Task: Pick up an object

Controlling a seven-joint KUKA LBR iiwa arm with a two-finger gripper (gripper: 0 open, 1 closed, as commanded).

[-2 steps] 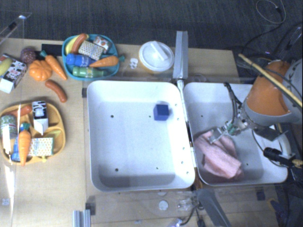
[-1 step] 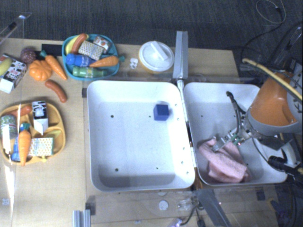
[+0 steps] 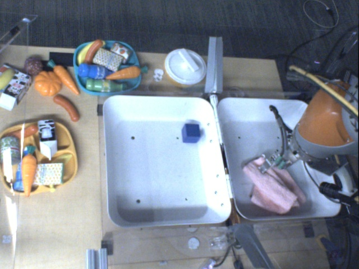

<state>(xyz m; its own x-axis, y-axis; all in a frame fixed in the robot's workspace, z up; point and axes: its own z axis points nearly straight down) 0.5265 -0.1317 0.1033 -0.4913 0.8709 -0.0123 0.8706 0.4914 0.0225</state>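
A pink folded cloth lies in the right bin, toward its front. My gripper hangs low over the cloth's back left edge and touches or nearly touches it. The grey arm with its orange band reaches in from the right above that bin. In the left bin a small blue cube sits alone near the back right, well away from the gripper.
A metal rail stands behind the seam between the bins. Left of the bins are a blue bowl and a yellow plate of toy food, loose toy vegetables, and a white lidded tub. Cables run at the right.
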